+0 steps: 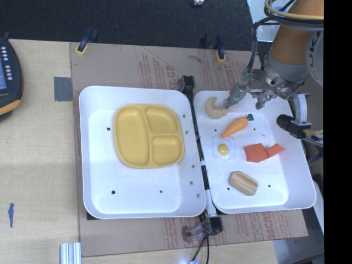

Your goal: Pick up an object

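1. A pale wooden bench point(38, 164) fills the view, with dark floor beyond its far edge; a brown cardboard sheet point(137, 65) printed with red lettering lies on it, held at the far edge by a yellow clamp point(83, 42) and a blue clamp point(220, 49).
2. Two shallow white bins sit side by side on the cardboard: the left bin point(96, 197) and the right bin point(297, 197), touching along their inner edges.
3. A yellow plastic divided plate point(148, 135) with three compartments lies flat in the left bin.
4. The grey arm with its orange band point(294, 32) reaches in over the right bin's far corner.
5. The two-finger gripper point(250, 95) hangs over the far part of the right bin with its fingers spread apart and nothing between them; one fingertip is just beside a curved beige piece point(215, 108).
6. Also in the right bin: an orange toy carrot point(235, 126) with a green tip, tilted, near the gripper; a red-orange angular block point(262, 152); a tan rounded loaf-shaped piece point(243, 182); a small fried-egg toy point(223, 148), white with a yellow centre.
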You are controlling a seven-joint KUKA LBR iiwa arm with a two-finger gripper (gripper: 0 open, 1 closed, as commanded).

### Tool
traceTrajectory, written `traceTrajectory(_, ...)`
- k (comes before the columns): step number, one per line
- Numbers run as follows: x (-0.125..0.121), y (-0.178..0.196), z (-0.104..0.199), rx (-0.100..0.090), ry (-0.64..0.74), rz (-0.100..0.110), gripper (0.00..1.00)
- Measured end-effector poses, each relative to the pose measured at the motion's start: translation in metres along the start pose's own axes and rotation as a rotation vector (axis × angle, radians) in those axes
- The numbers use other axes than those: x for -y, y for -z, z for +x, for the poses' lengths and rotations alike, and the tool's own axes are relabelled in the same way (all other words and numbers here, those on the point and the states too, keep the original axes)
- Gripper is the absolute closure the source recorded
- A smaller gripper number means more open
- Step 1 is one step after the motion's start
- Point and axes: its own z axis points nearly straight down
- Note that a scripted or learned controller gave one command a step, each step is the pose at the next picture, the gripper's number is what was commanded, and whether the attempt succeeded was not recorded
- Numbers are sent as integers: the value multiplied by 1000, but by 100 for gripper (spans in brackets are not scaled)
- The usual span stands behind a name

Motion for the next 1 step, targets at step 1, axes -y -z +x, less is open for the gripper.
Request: traceTrajectory(1, -7, -109, -16, 5, 0, -5, 0)
